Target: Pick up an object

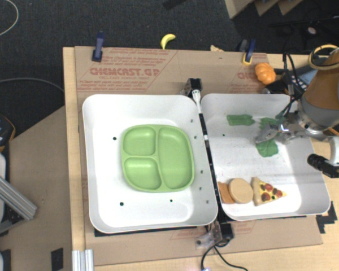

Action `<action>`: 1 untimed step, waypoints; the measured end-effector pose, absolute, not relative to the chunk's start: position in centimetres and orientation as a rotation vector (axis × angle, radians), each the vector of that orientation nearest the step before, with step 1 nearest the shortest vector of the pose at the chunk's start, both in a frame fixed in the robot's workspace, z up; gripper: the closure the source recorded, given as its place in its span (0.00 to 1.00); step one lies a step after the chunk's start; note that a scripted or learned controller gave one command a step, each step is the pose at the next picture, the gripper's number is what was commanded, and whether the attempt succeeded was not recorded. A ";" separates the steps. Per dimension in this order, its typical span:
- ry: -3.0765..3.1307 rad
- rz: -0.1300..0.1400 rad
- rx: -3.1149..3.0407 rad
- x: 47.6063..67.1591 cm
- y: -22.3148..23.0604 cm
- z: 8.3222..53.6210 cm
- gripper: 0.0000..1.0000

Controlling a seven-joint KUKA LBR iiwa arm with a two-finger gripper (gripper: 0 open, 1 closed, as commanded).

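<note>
Arm (322, 95) low, jaws downward

I see the green divided plate (157, 157) filling the left bin's (96, 151) middle, bare floor around the plate, green pieces (266, 147) crowding my gripper (271, 133) right of the plate, pizza slice (267, 192) and cookies (237, 191) lower right

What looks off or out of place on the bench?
Two things lie outside the bins on the bench's far edge: a small yellow piece near the middle, and an orange one by the right clamp. In the right bin, the cookies and pizza slice are crowded against the near rim. The green plate sits square in the left bin.
</note>
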State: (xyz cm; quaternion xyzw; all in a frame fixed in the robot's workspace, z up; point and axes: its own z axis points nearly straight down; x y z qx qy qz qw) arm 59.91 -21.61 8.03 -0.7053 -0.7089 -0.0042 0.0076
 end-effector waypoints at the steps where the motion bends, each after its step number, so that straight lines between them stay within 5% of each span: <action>1: -2.223 -0.012 -2.212 57.8 -21.6 8.6 0.00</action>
